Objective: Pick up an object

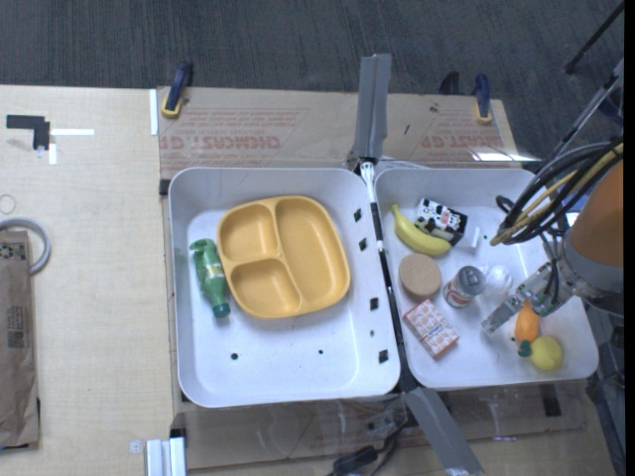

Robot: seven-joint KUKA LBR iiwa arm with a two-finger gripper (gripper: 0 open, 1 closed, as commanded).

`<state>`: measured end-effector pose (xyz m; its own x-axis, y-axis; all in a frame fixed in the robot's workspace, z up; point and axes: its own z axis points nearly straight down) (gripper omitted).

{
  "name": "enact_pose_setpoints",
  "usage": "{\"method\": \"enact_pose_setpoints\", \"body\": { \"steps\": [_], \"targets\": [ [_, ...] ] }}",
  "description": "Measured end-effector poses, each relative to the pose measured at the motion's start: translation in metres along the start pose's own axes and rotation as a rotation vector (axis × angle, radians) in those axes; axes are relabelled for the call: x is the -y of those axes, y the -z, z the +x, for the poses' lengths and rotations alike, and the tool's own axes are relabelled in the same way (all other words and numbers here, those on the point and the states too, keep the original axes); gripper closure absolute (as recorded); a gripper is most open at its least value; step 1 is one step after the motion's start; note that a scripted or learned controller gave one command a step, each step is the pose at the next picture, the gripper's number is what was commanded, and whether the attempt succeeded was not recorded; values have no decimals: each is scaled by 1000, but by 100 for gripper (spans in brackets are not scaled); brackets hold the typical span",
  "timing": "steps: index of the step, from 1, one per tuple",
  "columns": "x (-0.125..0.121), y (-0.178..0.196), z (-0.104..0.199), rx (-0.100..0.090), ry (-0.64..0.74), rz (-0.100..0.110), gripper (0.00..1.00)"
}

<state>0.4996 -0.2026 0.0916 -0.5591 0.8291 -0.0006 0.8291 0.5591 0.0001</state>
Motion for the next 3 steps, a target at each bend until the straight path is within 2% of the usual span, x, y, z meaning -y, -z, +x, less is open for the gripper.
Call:
{"method": "enact_pose_setpoints", "body": {
  "steps": [1, 2, 3],
  "targets": [
    [-36, 1, -29, 3, 228, -2, 0],
    [16, 1, -13, 0, 212, -1, 0],
    [-47, 1, -55, 5, 413, -2, 0]
  ]
}}
